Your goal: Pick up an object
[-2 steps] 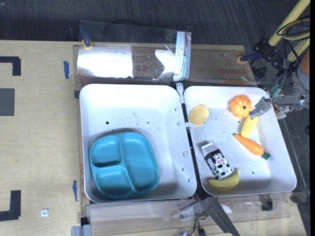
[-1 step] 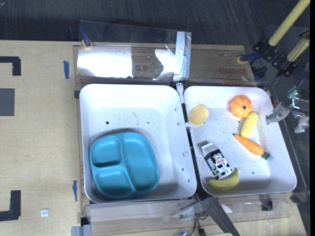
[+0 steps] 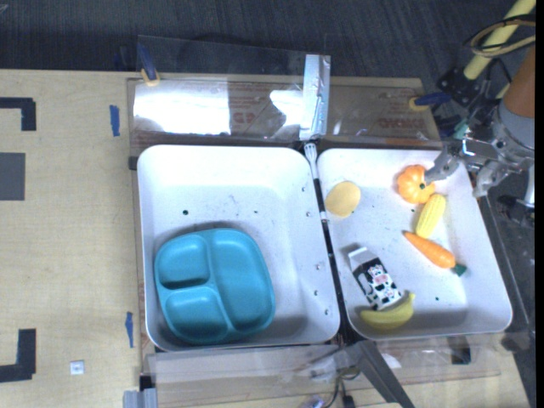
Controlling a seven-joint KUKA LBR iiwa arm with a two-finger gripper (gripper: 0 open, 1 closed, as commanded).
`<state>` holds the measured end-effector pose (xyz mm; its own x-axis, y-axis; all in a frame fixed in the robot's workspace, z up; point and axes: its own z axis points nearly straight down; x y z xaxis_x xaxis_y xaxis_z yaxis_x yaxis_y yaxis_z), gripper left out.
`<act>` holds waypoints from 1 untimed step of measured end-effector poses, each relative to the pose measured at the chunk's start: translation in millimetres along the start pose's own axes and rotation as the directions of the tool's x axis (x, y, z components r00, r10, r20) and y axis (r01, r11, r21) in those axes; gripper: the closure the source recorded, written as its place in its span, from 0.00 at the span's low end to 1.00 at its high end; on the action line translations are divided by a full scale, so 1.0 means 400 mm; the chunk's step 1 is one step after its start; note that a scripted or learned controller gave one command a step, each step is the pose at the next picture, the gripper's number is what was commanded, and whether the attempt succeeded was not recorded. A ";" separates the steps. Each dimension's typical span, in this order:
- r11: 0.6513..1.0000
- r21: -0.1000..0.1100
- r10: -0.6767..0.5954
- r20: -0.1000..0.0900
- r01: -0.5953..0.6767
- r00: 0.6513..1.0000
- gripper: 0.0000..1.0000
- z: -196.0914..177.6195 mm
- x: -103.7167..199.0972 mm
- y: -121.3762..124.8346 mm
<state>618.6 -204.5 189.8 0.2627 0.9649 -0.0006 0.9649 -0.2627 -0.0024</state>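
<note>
Banana (image 3: 387, 314) at right bin (image 3: 484, 253) front edge, touching black-and-white cow carton (image 3: 376, 280). Behind: carrot (image 3: 432, 251), corn cob (image 3: 430, 214), orange fruit (image 3: 410, 184), pale yellow round piece (image 3: 342, 199). Gripper (image 3: 463, 161) at bin's far right corner, just beside orange fruit; finger spread cannot be told. Left bin (image 3: 170, 177): blue divided plate (image 3: 212, 286).

We see a blue divided plate (image 3: 214, 286) in the left bin (image 3: 170, 167). The right bin (image 3: 489, 300) holds an orange (image 3: 411, 184), corn (image 3: 431, 214), carrot (image 3: 433, 252) and banana (image 3: 388, 314). The gripper (image 3: 459, 167) hovers beside the orange.
</note>
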 end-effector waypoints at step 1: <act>0.986 -0.002 -0.169 -0.006 0.169 0.986 0.00 0.235 0.048 0.107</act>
<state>664.6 -197.3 95.6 0.0954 0.9954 0.0053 0.9954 -0.0954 -0.0008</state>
